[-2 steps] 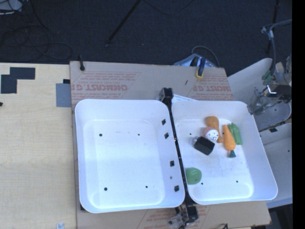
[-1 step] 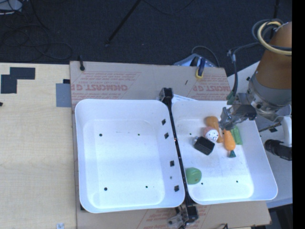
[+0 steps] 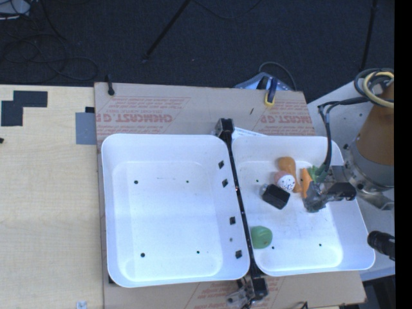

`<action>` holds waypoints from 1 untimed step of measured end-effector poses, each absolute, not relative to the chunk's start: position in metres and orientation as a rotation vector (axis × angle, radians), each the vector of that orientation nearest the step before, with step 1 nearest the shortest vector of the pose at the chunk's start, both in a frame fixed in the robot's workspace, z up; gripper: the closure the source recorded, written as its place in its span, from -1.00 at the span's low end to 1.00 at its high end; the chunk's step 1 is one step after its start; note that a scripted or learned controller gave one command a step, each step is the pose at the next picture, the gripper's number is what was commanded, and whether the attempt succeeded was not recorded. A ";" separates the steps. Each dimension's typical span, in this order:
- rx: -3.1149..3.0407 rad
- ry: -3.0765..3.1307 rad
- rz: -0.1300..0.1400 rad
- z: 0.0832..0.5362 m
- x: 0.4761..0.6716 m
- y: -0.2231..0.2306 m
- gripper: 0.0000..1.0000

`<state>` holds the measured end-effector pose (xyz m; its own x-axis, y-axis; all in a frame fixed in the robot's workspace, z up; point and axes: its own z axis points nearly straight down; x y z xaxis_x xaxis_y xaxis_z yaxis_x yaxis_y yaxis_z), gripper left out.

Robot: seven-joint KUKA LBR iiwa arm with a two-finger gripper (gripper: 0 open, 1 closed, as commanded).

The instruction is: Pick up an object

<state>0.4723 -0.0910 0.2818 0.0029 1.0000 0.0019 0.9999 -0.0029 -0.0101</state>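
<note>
**Gripper position over right bin, objects clustered near far-right area**

Gripper (image 3: 313, 201) status: I am lowered into the right bin (image 3: 322, 256), close to its right wall, about midway along that wall. Whether my fingers are apart or together cannot be told; they read only as a dark grey mass against the white floor. Nothing is visibly between them.

Surroundings, right bin:
- An orange rounded object (image 3: 286, 166) lies toward the far edge, right of centre.
- A small white ball with dark markings (image 3: 287, 183) sits just beside it, on the near side.
- A narrow orange piece (image 3: 305, 180) stands between the ball and my gripper, touching or nearly touching me; which one cannot be told.
- A green item (image 3: 317, 171) shows just beyond my gripper, partly hidden by it.
- A black block (image 3: 276, 197) lies tilted near the bin's centre, just beside the ball.
- A green rounded object (image 3: 261, 237) rests well apart from the cluster, against the left wall near the near-left corner.

The narrow orange piece and the green item crowd my gripper most closely.

The left bin (image 3: 112, 205) adjoins the right bin along a black divider strip (image 3: 235, 205).

Markings: the cardboard sheet (image 3: 161, 111) under both bins carries red printed lettering, seen upside down; it is too blurred to read with confidence. A yellow-handled tool (image 3: 270, 95) lies at the cardboard's far edge.
</note>
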 end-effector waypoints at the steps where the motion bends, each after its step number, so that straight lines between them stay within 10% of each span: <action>1: -2.225 -2.235 -0.019 0.516 0.477 -0.041 1.00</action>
<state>0.4766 -0.0407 0.5156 -0.0045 1.0000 -0.0002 0.9998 0.0045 0.0169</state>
